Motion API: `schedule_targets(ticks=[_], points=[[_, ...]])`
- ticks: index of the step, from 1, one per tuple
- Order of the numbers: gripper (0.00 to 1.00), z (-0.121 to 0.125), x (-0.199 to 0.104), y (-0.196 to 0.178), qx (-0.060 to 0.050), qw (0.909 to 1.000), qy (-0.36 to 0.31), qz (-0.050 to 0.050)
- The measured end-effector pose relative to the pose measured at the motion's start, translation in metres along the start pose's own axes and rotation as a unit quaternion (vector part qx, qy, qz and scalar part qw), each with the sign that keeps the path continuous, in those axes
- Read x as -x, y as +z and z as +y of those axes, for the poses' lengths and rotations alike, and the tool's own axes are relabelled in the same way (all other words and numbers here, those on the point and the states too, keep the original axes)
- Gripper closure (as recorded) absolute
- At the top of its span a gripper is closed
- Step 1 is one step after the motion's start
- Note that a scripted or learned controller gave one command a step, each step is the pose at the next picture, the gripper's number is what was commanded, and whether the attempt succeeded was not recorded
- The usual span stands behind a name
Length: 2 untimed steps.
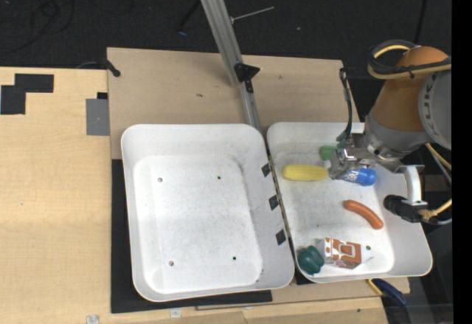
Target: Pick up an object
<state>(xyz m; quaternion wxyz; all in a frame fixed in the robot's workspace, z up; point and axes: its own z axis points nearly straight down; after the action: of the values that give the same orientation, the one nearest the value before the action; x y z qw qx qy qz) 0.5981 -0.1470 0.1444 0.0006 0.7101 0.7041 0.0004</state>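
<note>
- Camera view: the gripper [344, 163] is low in the right bin [413, 260], near its upper right part, arm [402, 105] reaching in from the right.
- Jaws: cannot tell whether they are apart or closed; the metal tip is a blur against the things under it.
- Blue object [364, 177] lies just beside the gripper tip, on its lower right; touching or not, cannot tell.
- Green object [327, 152] sits just left of the tip, partly hidden by it.
- Yellow banana-like piece [304, 173] lies on its side left of the gripper, near the bin's left wall, apart from the tip.
- Orange sausage-shaped piece [363, 213] lies aslant below the blue object, well clear of the gripper.
- Bottom of the bin: a dark green lump [310, 260] touching a small orange-and-white box [344, 252].
- Nothing seen lifted off the bin floor.
- Left bin [140, 167] sits alongside, edges touching the right bin, black clips [273, 201] along the seam.
- Both bins rest on a brown board [169, 86]; a light wood bench [51, 204] lies to the left.
- A grey metal rail [221, 31] slants from top centre down to the seam between the bins.
</note>
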Motion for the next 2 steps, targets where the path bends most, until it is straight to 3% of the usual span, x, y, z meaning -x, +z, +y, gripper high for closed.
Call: schedule_targets(ticks=[1,2], points=[[1.00,0.001,0.001,-0.053,0.001,1.0000,-0.004,0.000],[1.00,0.008,-0.055,-0.068,-0.001,1.0000,-0.007,0.001]])
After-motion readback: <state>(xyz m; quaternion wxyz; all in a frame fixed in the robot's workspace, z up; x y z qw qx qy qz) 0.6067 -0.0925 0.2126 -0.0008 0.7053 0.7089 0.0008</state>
